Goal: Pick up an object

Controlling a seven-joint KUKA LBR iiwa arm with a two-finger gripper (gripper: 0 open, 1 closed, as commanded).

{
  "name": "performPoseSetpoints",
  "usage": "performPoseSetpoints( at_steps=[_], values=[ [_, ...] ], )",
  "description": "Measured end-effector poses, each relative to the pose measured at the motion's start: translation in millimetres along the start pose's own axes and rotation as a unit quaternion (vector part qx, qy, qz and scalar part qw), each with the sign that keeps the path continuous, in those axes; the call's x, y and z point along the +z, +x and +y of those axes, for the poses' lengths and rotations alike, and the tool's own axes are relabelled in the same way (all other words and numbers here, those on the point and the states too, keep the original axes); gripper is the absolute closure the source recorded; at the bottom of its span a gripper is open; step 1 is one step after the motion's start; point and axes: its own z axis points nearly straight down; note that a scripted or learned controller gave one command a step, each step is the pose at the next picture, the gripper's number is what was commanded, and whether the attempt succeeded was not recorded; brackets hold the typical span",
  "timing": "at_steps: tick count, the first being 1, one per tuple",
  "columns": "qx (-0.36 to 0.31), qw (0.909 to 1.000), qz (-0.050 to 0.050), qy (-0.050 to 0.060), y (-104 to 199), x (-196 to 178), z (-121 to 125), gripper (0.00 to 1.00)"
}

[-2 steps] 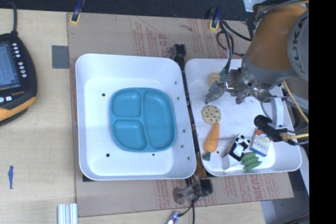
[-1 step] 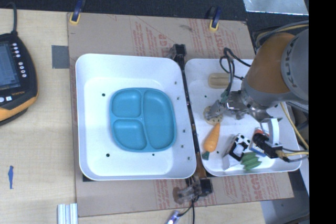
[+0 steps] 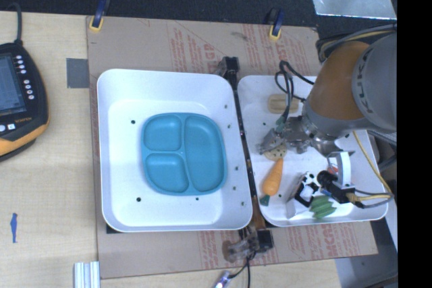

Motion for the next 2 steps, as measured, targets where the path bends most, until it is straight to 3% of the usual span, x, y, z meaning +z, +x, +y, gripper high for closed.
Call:
performPoseSetpoints(
  at_steps=[1,2],
  values=[
    [-0.001,1.0000,-0.001,-0.001,-1.5,-11.9,0.7,1.00],
    [-0.001,1.0000,-0.001,-0.001,-1.6,-11.9,0.7,0.00]
  ],
)
